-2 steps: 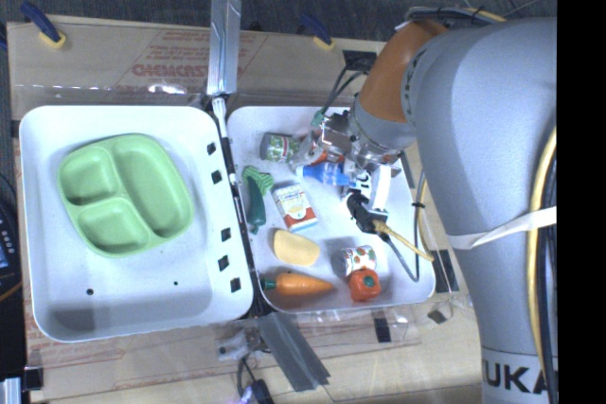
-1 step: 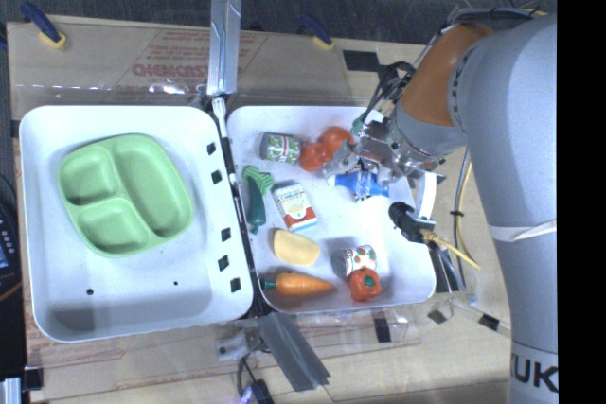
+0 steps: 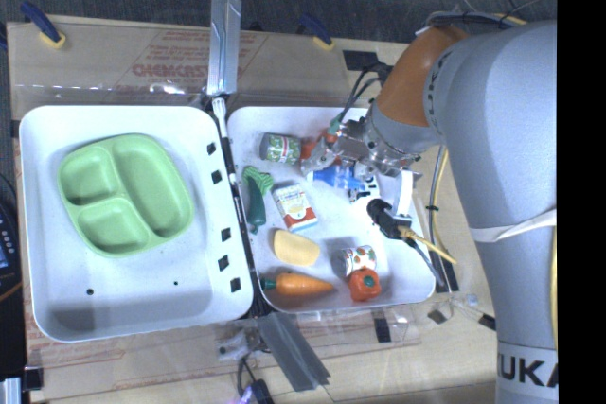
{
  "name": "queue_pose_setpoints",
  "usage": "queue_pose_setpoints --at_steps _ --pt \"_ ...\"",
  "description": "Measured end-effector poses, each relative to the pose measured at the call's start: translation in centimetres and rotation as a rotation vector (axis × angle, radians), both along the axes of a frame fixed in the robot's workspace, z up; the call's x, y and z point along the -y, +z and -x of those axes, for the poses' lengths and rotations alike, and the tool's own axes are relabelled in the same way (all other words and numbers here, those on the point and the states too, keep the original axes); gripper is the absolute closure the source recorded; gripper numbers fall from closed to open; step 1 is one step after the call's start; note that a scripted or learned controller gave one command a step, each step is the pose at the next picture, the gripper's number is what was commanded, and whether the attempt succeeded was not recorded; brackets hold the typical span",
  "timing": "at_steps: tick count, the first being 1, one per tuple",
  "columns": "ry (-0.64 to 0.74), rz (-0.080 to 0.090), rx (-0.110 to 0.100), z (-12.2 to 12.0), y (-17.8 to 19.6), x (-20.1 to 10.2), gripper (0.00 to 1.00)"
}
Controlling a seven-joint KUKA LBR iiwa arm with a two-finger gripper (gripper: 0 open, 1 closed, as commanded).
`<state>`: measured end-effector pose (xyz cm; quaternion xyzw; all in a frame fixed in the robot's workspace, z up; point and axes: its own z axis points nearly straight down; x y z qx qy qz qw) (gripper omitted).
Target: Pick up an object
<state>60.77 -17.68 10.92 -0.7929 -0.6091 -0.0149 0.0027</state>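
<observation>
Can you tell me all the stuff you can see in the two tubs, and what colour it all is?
left bin: one, white, left side of the bench
right bin: one, white, beside it on the right
divided plate: one, light green, three sections, lying in the left bin
can: one, green label, on its side, top of the right bin
green toy: one, dark green, long, left edge of the right bin
small box: one, white and red, middle of the right bin
yellow wedge: one, yellow, below the box
carrot: one, orange, bottom of the right bin
small tin: one, red and white, right of the carrot
arm: one, grey with an orange band
tool: one, low over the right bin's upper right
</observation>
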Motion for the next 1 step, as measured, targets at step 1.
queue_pose_setpoints --at_steps 1 --pt "0.178 0.015 0.004 0.49 -0.13 -0.4 0.0"
